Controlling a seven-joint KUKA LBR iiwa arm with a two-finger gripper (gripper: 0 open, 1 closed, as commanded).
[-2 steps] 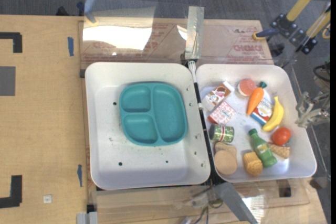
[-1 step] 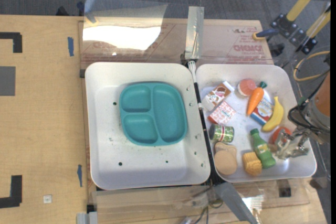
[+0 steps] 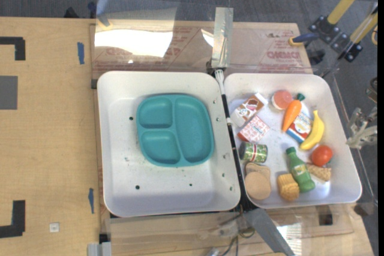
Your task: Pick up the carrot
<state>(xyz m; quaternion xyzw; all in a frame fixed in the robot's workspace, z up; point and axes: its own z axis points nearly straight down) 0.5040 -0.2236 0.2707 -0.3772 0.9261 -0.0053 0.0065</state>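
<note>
From the overhead camera, the carrot [image 3: 291, 114] lies tilted in the right bin [image 3: 342, 99] — just beside a banana [image 3: 314, 130] and below a round pink-red piece [image 3: 282, 99]. The left bin [image 3: 114, 129] holds a teal divided plate [image 3: 176, 129].

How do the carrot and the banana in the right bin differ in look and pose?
The carrot is orange with a green top, while the banana is plain yellow. The carrot is straight and tapers to a point at its lower left, but the banana is curved. The carrot lies nearer the bin's middle, and the banana lies just to its right, closer to the right wall. Both are toy foods lying flat in the right bin, at a similar slant.
</note>
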